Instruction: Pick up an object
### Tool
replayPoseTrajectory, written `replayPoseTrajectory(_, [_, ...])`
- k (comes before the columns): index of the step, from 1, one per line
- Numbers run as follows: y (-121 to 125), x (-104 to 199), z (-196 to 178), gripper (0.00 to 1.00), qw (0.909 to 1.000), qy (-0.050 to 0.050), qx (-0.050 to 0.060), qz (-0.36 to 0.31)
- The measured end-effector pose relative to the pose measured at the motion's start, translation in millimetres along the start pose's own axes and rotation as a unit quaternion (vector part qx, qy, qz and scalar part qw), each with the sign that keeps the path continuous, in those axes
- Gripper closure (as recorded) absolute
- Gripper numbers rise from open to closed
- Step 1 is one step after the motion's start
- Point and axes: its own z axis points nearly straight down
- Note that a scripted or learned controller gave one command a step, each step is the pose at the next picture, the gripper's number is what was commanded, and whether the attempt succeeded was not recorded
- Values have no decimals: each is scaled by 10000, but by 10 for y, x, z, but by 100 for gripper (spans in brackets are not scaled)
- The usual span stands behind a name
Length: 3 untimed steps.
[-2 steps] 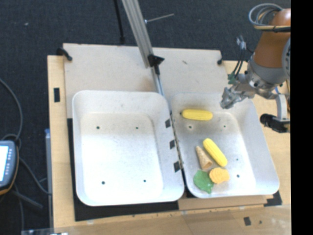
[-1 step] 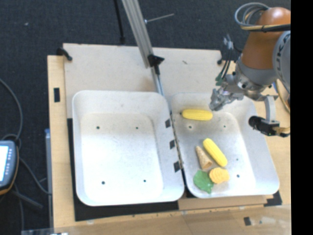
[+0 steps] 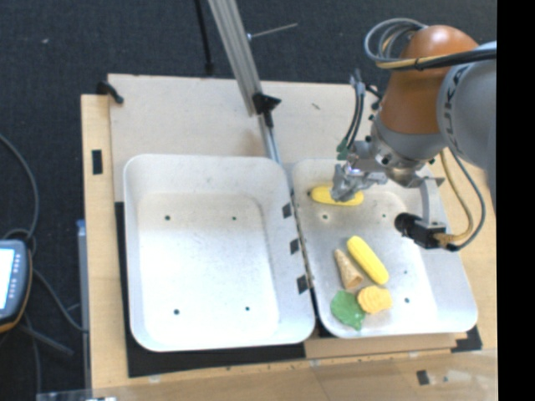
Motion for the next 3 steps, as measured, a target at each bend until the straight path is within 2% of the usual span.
replayPoseTrajectory(1, [-207, 586, -54, 100, 10000, 8, -6, -8])
replayPoseTrajectory(2, [-265, 1071, -14, 100, 10000, 4, -3, -5])
replayPoseTrajectory(3, [-463, 1509, 17, 100, 10000, 3, 1, -4])
